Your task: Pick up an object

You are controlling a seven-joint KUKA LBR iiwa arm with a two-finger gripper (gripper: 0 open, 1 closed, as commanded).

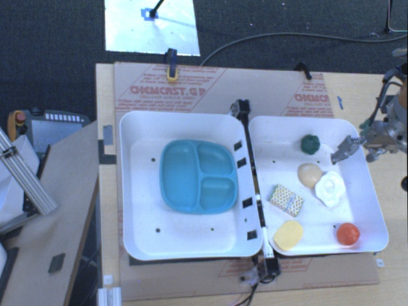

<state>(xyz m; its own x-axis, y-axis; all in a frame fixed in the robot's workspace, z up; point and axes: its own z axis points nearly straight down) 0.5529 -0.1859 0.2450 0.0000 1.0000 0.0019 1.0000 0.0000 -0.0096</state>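
Note:
The right bin (376, 199) holds several small objects. A dark green lump (310, 144) lies near its back, with a beige oval piece (310, 174) and a white fried-egg shape (329, 189) below it. A patterned square block (287, 199) and a yellow rounded piece (289, 234) sit towards the front left, and a red ball (347, 233) at the front right. My gripper (354, 155) hangs over the bin's back right part, right of the green lump and above the fried egg. It is open with nothing between its fingers.
The left bin (137, 171) holds a blue divided plate (197, 176). A black clipped divider (245, 164) runs between the two bins. Both bins rest on a cardboard sheet (210, 85), and a cable (268, 40) crosses the dark floor behind.

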